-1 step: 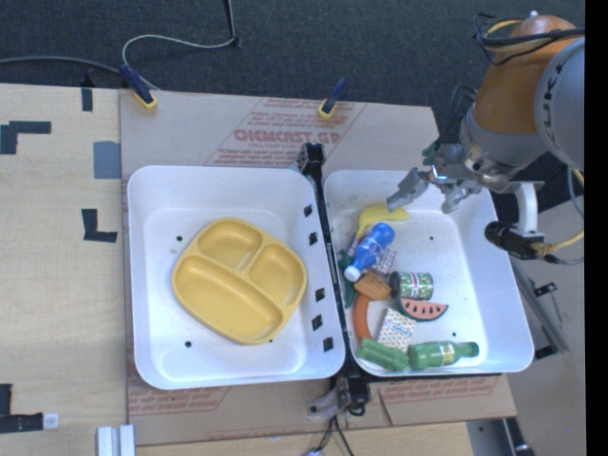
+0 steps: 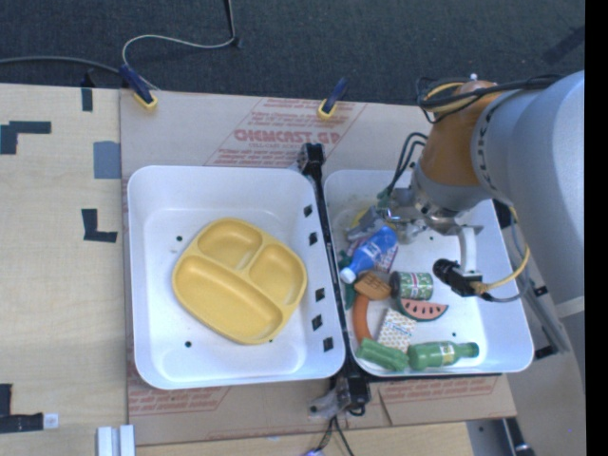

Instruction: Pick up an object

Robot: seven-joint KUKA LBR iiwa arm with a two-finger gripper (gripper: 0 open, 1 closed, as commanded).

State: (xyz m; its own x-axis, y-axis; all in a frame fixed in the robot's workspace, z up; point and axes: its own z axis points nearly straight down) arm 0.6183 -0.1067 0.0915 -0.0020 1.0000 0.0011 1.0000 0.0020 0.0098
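The arm is reaching in from the right and hanging over the upper part of the right bin, where the objects to be picked are lying in a crowded pile. The tool is sitting low above the blue bottle, with greyish clutter just beside it, and whether it is spread or pressed together I cannot tell, since the wrist is covering it. Below the bottle a small green can, a watermelon slice, an orange curved piece and a green bottle are lying close together, some touching. The left bin is carrying a yellow divided plate, well apart from the tool. To do this step well, I judge the descent should be centring on one item, probably the blue bottle, closing across its narrow body rather than along it, and avoiding the neighbours so nothing is wedging beside it.
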